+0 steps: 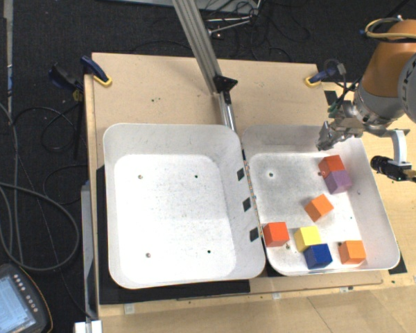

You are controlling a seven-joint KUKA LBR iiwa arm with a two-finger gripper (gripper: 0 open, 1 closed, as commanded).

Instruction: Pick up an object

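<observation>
Blue cube [318, 255] — gripper [325, 143] far behind

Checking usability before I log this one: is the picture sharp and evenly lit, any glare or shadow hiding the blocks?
Camera view: lighting is even and soft; the blocks, such as the purple block, are crisp with faint shadows; the right bin is bright but not blown out; the gripper looks slightly soft.

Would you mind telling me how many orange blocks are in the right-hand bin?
4. One orange block sits against the purple block, one mid-bin, one near the front left, and one at the front right. None looks hidden.
</observation>
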